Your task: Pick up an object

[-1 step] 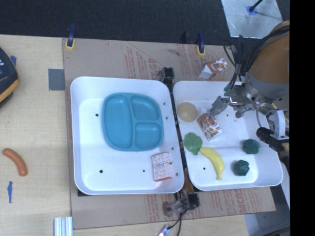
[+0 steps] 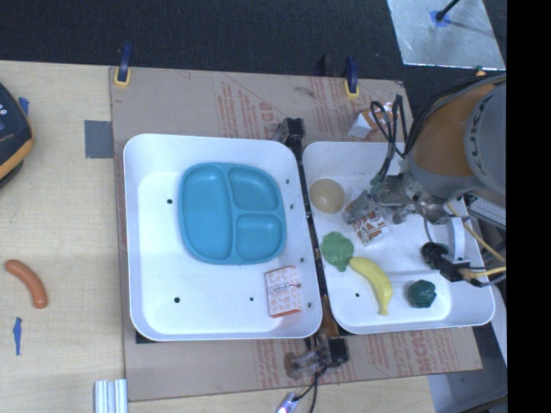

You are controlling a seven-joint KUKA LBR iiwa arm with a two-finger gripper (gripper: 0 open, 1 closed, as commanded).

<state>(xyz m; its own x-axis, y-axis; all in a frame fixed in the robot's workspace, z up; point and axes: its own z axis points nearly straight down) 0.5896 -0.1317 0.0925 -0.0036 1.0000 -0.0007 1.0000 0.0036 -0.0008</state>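
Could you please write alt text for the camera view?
The arm's tool is low in the right bin, by a small packet, near a banana and green toys. The left bin holds a blue plate.

Grey arm [image 2: 456, 153] low, from right

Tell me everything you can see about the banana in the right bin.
The banana is yellow and curved, probably a plastic toy by its smooth sheen. It lies flat on the floor of the right bin, near the front, running from upper left to lower right. Its upper end touches or nearly touches the green leafy piece. A dark green lump sits apart to its right. Nothing grips it.
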